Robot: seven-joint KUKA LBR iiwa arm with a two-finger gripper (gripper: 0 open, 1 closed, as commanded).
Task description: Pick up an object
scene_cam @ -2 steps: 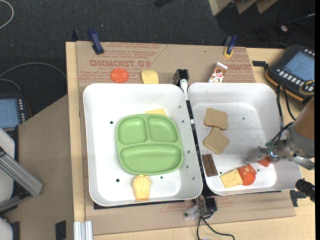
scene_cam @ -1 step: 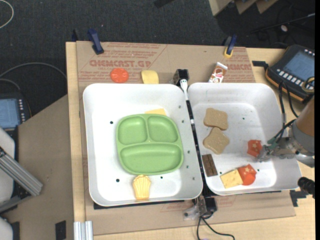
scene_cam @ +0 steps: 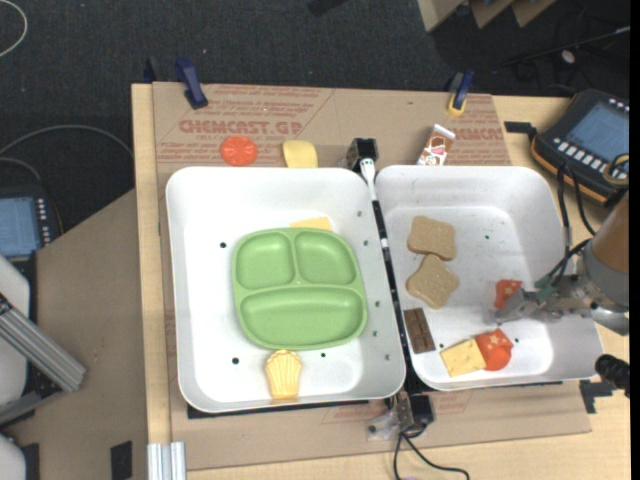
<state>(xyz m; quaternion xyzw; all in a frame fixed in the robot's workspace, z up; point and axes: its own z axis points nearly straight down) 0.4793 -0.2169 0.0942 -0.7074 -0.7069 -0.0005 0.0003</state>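
Observation:
The right bin (scene_cam: 470, 183) holds two tan toast slices (scene_cam: 431, 236) (scene_cam: 432, 282), a small red piece (scene_cam: 507, 290), a brown chocolate bar (scene_cam: 417, 329), a yellow cheese wedge (scene_cam: 460, 357) and an orange-red piece (scene_cam: 494, 349). My gripper (scene_cam: 522, 305) reaches in low from the right, over the bin's right half. Its tip lies just beside and below the small red piece, above the orange-red piece. Nothing is visibly held in it.
The left bin (scene_cam: 190, 268) carries a green divided plate (scene_cam: 298, 288), a yellow piece (scene_cam: 311, 224) tucked behind it and a yellow ridged piece (scene_cam: 283, 373) in front. Behind the bins lie an orange disc (scene_cam: 238, 150), a yellow block (scene_cam: 299, 154) and a small carton (scene_cam: 437, 145). A pendant (scene_cam: 595, 143) sits at the right.

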